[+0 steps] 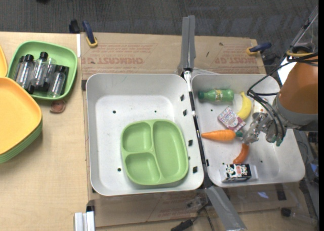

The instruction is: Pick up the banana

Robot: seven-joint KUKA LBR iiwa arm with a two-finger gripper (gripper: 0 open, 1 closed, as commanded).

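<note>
Banana (pixel 245 106): it lies in the right bin (pixel 291 169), near the far edge, curved — just right of the bottle (pixel 216 94) and touching the pink packet (pixel 228 118).
Gripper (pixel 251 133): it hangs low over the right bin's middle, between banana and chili (pixel 241 153); nothing of the banana sits in it, and you cannot tell how it stands.
Neighbours: carrot (pixel 219 135) just left of the gripper, carton (pixel 237 171) at the near edge.
Your step: bring the gripper toward the far edge, centre over the banana's middle, span its narrow width — keep clear of the packet.
Risk: you may nudge the packet instead.
</note>
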